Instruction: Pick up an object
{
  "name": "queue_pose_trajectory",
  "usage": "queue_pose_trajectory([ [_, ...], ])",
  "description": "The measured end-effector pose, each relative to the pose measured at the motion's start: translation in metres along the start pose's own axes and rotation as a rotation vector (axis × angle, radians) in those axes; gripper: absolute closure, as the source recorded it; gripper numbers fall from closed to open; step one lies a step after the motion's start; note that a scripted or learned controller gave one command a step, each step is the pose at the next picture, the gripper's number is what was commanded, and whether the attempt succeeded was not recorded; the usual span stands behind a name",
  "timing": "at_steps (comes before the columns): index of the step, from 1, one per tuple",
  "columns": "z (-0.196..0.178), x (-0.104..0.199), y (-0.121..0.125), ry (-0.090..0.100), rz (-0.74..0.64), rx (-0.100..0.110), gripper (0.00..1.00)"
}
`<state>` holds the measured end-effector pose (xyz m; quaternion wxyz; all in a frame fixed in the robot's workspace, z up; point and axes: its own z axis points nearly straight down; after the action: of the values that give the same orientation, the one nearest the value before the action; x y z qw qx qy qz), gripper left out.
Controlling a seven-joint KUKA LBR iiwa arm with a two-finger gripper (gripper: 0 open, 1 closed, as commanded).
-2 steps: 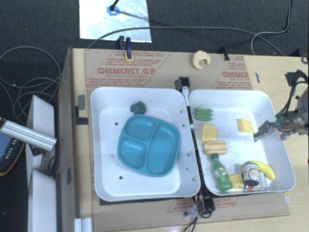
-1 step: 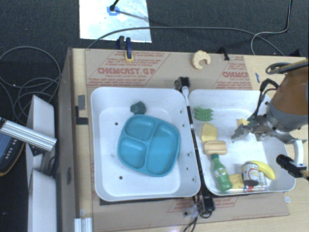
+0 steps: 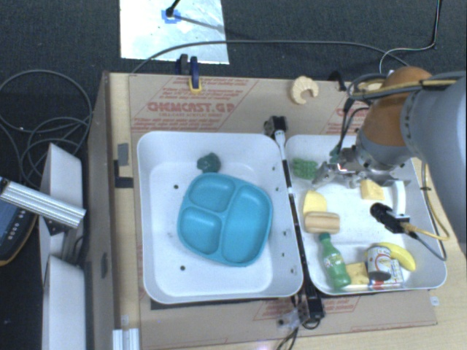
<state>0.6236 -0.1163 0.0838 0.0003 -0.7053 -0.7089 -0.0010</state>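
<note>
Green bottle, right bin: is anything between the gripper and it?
Yes. A tan roll and a yellow wedge lie between the gripper and the bottle, the roll right by its cap. Nothing lies on top of the bottle.

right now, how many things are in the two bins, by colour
blue: 1, plate
green: 3, lump, piece, bottle
yellow: 4, wedge, chunk, banana, cube
tan: 1, bun
silver and red: 1, can
total: 10
</note>
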Motion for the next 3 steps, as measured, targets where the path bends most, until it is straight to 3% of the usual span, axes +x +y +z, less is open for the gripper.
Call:
queue_pose_trajectory([
  [1,-0.052,-0.042,0.038,-0.004,0.003,-0.004,0.00],
  [2,-0.086,-0.091,0.045,-0.005,0.003,-0.004,0.00],
  [3,-0.097,-0.091,0.047,-0.006,-0.002,-0.007,1.00],
])
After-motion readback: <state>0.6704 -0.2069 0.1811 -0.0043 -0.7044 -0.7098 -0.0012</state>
